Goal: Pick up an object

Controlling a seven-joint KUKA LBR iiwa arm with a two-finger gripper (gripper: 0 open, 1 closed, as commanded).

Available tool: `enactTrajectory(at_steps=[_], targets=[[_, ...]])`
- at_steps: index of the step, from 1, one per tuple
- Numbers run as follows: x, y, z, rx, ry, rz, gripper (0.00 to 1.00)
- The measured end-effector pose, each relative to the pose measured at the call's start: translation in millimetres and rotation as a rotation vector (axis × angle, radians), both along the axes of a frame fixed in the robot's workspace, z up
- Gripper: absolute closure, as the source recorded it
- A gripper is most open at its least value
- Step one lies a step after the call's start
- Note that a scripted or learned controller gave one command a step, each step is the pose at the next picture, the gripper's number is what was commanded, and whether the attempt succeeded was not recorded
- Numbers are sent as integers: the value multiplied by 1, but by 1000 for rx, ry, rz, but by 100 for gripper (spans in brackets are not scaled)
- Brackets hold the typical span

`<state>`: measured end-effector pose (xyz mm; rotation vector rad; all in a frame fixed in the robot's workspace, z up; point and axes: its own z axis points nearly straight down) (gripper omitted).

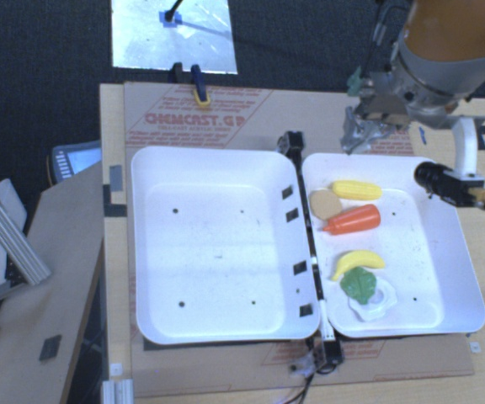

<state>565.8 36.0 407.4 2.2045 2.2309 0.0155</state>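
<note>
- Fingers (349, 141) look parted, nothing between them.
- gripper (358, 144) hangs over the printed cardboard sheet (226, 116), just past the far rim of the right bin (453, 251), near that bin's far-left corner. It isn't touching any item.
- All pickable items sit in the right bin, on its left half, well apart from the gripper.
- yellow corn cob (356, 190) is nearest the far rim, lying crosswise.
- tan round piece (324, 204) is just left of the cob, against the left wall.
- orange carrot (354, 219) lies crosswise right below the cob, its left end touching the tan piece.
- yellow banana (359, 262) is further toward the near side, clear of the carrot.
- green broccoli (359, 285) is just below the banana, on top of a white flat piece (375, 304).
- left bin (217, 242) sits beside the right one; black clips (293, 215) run along the seam between them.
- yellow clamp (200, 91) is on the sheet's far edge, with a shiny foil square (173, 23) beyond it.
</note>
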Motion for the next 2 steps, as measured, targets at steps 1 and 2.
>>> enactTrajectory(at_steps=[1,2], targets=[[-22,76,40,1,4,1,100],[-21,71,49,-2,5,-3,100]])
